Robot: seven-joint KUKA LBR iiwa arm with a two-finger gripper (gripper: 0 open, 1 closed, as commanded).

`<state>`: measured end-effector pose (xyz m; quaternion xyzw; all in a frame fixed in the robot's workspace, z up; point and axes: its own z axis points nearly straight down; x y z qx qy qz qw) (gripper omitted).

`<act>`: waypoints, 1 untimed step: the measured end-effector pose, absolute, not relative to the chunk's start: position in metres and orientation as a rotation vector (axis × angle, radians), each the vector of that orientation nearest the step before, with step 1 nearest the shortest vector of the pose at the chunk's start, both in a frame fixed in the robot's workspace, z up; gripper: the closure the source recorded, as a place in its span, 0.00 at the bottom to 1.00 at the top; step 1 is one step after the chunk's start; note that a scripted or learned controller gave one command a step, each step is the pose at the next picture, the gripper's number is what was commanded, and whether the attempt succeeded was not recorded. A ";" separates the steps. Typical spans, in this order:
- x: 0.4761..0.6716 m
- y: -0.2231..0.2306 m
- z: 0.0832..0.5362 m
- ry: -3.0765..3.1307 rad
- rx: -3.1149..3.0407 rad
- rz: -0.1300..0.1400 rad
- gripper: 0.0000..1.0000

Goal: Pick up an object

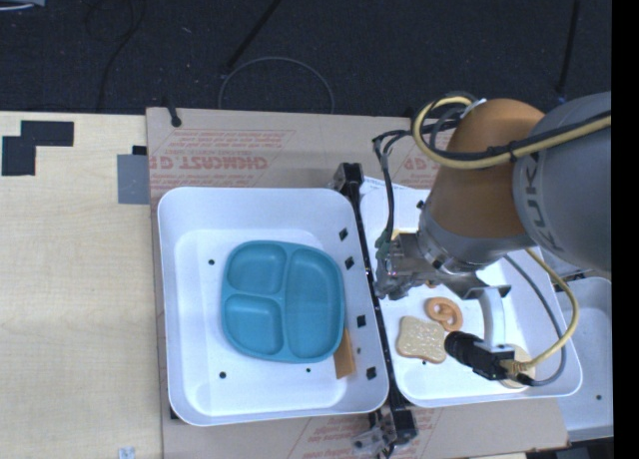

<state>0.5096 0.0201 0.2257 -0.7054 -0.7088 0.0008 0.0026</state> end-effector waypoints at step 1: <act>0.497 0.071 0.233 -2.224 -2.213 0.002 1.00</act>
